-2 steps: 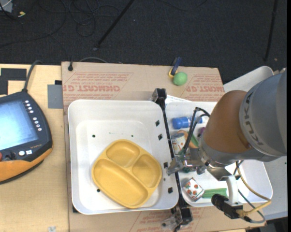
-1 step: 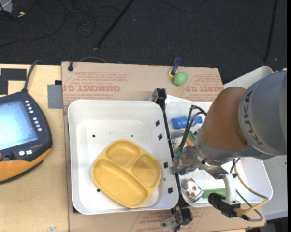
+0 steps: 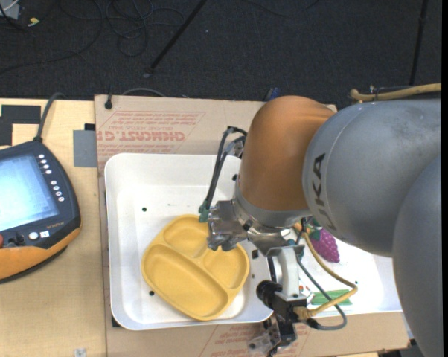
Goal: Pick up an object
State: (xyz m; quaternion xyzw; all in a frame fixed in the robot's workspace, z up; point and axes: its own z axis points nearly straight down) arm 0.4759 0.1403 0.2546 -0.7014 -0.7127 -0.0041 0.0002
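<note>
White bin (image 3: 127, 199) holds a yellow divided plate (image 3: 187, 270); arm (image 3: 336, 177) overhead.

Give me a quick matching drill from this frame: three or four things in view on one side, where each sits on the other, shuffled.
Things:
1. yellow divided plate
2. purple grape bunch
3. teach pendant
4. cardboard sheet

Places:
A. on the bench, left of both bins
B. in the left bin
C. flat under the bins, printed side up
D. right of the wrist, partly hidden by the arm

Pairs: 1-B, 2-D, 3-A, 4-C
</note>
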